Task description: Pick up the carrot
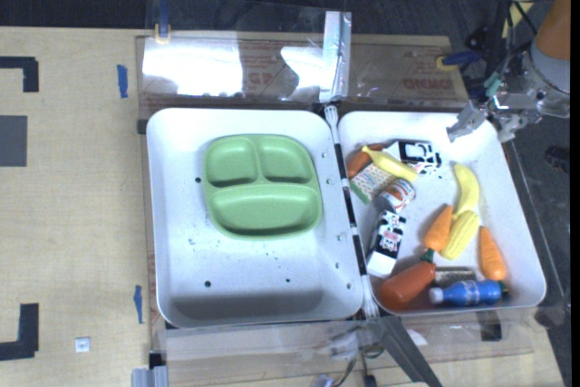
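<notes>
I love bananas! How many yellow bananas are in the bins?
2. One curved yellow banana lies near the right bin's back left; another lies right of centre. Others may hide underneath.

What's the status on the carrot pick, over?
Gripper over right bin's far corner, holding nothing. Orange tapered carrot lying near the bin's right wall, untouched. Yellow corn cob close beside it, blue-capped bottle just below.

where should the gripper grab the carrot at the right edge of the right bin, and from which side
Probably from straight above, across the thick middle of the carrot. It lies flat and roughly lengthwise near the right bin's wall, so the fingers should close across its narrow width. The corn cob to its left leaves some room; the blue bottle lies close to its lower end.
</notes>
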Controlling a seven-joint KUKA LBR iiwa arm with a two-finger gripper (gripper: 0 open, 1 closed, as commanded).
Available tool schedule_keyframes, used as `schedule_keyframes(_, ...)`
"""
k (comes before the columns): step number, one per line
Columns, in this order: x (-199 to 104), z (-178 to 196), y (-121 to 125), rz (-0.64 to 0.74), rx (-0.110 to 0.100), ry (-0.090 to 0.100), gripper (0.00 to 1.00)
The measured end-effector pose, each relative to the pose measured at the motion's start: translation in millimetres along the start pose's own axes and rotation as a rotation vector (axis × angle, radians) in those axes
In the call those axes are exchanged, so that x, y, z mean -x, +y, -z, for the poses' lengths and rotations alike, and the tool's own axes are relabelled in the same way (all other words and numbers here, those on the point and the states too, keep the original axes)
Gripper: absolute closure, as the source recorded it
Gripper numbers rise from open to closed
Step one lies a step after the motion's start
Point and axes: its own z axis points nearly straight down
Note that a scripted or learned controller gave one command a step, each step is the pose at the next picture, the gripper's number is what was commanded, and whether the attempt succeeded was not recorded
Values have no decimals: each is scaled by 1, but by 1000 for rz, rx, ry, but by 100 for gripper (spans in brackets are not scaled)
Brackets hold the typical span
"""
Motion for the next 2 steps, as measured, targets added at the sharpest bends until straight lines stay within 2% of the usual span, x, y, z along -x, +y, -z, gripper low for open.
schedule_keyframes(1,-32,-67,-76,271,0,1,0)
schedule_keyframes(2,-15,-130,-128,356,6,-2,0)
